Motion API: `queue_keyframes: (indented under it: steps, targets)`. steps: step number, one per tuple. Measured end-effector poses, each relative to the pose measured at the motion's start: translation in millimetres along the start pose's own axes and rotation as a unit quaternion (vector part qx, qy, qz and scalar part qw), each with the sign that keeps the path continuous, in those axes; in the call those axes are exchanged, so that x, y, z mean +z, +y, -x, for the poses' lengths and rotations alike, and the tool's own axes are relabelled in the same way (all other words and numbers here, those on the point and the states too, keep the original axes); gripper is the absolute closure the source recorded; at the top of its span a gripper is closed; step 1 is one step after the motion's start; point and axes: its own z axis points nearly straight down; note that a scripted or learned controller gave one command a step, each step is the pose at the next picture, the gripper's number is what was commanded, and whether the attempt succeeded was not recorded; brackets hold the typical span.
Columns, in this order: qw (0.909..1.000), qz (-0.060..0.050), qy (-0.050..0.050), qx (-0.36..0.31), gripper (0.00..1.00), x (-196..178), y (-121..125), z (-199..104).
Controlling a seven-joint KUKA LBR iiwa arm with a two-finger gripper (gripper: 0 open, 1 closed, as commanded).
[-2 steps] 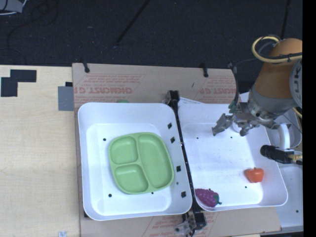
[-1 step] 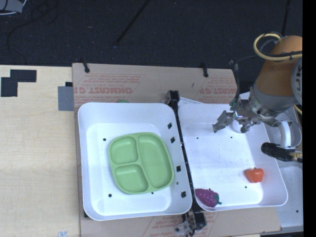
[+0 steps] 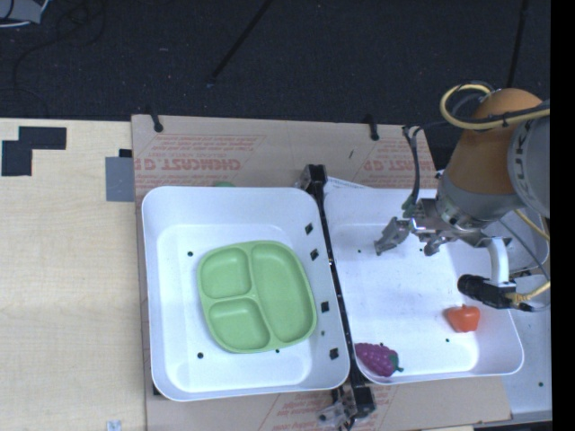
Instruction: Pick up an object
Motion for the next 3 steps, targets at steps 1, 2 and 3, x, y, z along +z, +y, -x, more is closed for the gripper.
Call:
queue_keyframes:
  steps: [1, 2, 3]
  targets:
    - [1.0000, 0.000, 0.000, -0.001, 0.00, 61.4, 3.2, -7.9]
    - [1.0000, 0.001, 0.000, 0.001, 0.00, 77.3, 2.8, -9.0]
    - [1.0000, 0.001, 0.000, 0.003, 1.00, 66.2, 2.8, -8.0]
